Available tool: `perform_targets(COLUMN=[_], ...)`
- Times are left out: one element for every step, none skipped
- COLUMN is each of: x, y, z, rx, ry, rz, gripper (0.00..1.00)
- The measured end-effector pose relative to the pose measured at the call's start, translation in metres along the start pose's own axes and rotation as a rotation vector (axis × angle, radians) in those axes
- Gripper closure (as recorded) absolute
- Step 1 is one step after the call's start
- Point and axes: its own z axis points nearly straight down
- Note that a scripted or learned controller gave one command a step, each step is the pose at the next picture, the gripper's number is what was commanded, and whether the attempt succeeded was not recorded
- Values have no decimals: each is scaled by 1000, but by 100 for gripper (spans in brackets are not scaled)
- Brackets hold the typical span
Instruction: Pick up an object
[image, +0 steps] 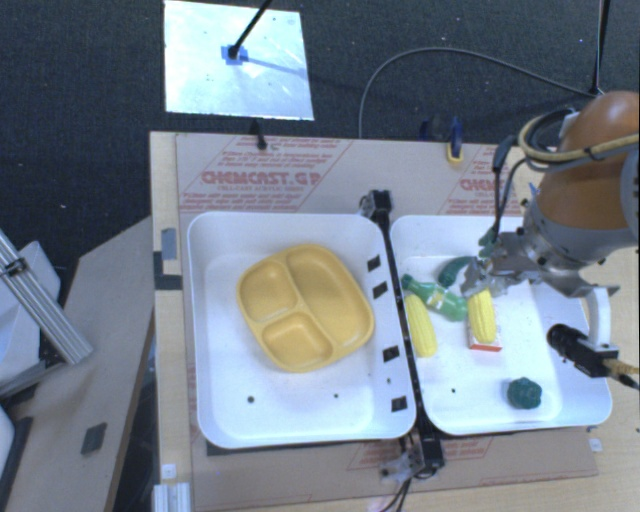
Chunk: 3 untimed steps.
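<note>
The right bin (570, 410) holds several small objects. A yellow corn cob (420, 325) lies near its left wall. A second yellow cob on an orange base (482, 320) sits in the middle. A light green piece (440, 298) and a dark green piece (455, 268) lie at the upper left, and a teal lump (523, 393) rests near the front. My gripper (490, 276) hangs low over the bin, just above the cob with the orange base and right of the dark green piece. Nothing shows in its grasp.
The left bin (215, 400) carries a yellow divided plate (305, 305). A black divider with clips (395, 320) runs between the bins. A black part on a white bracket (580, 348) juts from the arm over the right bin's right side. Cables hang at the back right.
</note>
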Motion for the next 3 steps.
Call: perform_targets(x=[54,108,153], y=[2,-2,4], z=[-4,-4,-1], rx=[0,1,0], ry=[0,1,1], rz=[0,0,-1], gripper=[100,100,100])
